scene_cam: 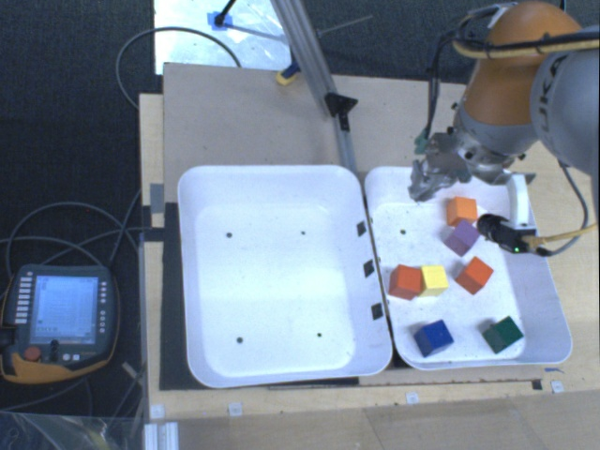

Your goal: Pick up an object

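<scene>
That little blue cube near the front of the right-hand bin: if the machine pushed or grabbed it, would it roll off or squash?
The blue cube probably would not roll: it rests on a flat face, so a push should slide it. Its crisp edges suggest something stiff, likely to keep its shape. It looks small and probably light, with space on all sides for the gripper.

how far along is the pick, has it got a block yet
Done: the arm has reached over the right bin, with the gripper above its far left corner. In hand: nothing shows between its fingers. Left: the whole grasp. All seven blocks lie on the bin floor; the orange block and purple block are nearest. It must come down on one, close and lift.
</scene>
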{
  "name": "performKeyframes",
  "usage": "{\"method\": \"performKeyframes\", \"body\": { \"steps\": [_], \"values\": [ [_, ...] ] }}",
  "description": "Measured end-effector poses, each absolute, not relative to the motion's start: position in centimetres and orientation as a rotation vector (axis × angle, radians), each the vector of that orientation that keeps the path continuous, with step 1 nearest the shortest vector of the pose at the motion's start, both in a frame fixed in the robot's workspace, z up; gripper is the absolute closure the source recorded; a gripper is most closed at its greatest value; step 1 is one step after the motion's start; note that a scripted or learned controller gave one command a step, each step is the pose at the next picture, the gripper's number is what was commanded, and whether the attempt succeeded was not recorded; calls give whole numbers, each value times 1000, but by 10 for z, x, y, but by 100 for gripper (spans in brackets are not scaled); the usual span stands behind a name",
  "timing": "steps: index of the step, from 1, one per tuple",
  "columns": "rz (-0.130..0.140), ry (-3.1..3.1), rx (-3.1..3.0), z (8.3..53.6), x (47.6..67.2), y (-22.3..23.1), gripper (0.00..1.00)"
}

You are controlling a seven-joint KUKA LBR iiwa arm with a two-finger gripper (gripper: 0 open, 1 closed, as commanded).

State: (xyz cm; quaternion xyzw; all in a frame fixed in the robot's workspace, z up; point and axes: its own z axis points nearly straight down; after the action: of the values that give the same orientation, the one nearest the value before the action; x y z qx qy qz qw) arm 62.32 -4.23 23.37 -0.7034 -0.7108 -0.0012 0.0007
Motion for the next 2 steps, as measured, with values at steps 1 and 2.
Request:
{"method": "performKeyframes", "body": {
  "steps": [1, 2],
  "values": [
    [-3, -2231, -2209, 240, 600, -3, 100],
    [-3, -2232, -2207, 247, 580, 47, 100]
  ]
}}
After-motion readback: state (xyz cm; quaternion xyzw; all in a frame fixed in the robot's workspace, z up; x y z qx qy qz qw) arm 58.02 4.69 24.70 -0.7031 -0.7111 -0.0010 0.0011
